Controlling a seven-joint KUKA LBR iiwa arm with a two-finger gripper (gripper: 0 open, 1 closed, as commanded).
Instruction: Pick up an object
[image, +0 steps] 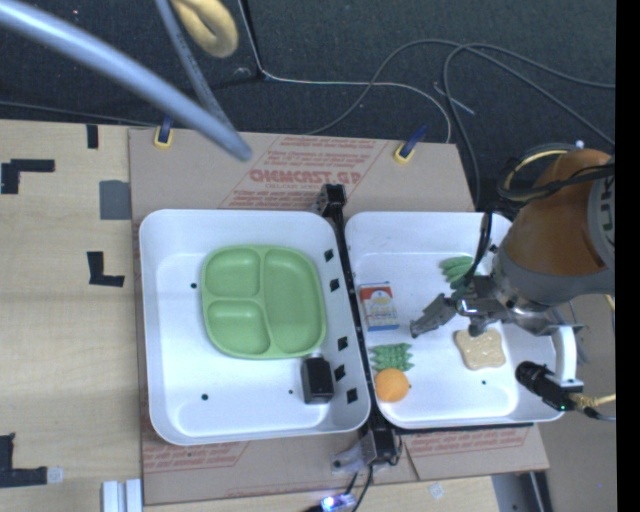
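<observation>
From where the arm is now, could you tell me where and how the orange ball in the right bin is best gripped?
Take the orange ball across its middle, coming straight down from above. It is round, so any pair of opposite sides should serve. The bin's dividing wall and the green piece lie close by, so I would set the fingers along the line parallel to the wall, where there looks to be room.

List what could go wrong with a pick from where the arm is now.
1. The gripper hangs in the right bin among close-set items: small carton, toast-shaped piece, green pieces. It may nudge one while reaching another.
2. The orange ball could roll away if touched off-centre.
3. The green ridged piece and ball lie near the bin's wall, which may block the fingers.
</observation>
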